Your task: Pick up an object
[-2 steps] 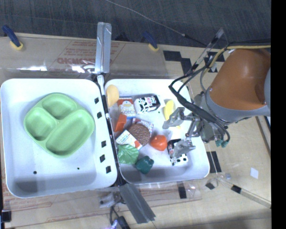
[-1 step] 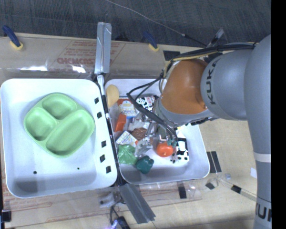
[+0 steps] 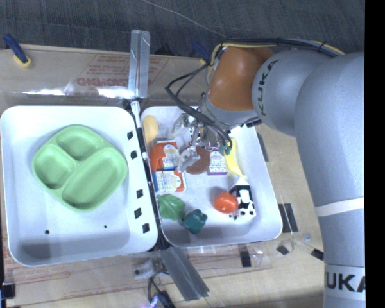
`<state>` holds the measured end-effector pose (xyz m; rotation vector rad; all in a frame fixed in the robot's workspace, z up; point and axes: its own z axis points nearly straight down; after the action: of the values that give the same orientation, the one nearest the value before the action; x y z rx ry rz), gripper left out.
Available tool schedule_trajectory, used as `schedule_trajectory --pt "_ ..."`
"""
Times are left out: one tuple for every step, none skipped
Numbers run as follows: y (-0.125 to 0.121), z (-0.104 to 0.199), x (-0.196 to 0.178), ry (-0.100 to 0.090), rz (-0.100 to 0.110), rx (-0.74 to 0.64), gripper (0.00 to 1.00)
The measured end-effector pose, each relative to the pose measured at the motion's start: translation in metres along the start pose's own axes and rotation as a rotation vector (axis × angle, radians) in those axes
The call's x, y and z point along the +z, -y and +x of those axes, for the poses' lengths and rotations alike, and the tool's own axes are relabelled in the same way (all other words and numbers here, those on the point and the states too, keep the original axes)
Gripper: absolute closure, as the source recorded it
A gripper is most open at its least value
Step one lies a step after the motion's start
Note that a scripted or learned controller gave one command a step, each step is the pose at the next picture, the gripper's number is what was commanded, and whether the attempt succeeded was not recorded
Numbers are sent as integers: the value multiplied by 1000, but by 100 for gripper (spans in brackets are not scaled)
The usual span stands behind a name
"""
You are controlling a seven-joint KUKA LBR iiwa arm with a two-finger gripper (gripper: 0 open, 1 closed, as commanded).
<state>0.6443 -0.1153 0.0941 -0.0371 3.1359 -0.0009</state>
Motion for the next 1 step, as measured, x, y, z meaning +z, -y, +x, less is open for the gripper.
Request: schedule_trajectory --pt "68 32 1 -6 1 -14 0"
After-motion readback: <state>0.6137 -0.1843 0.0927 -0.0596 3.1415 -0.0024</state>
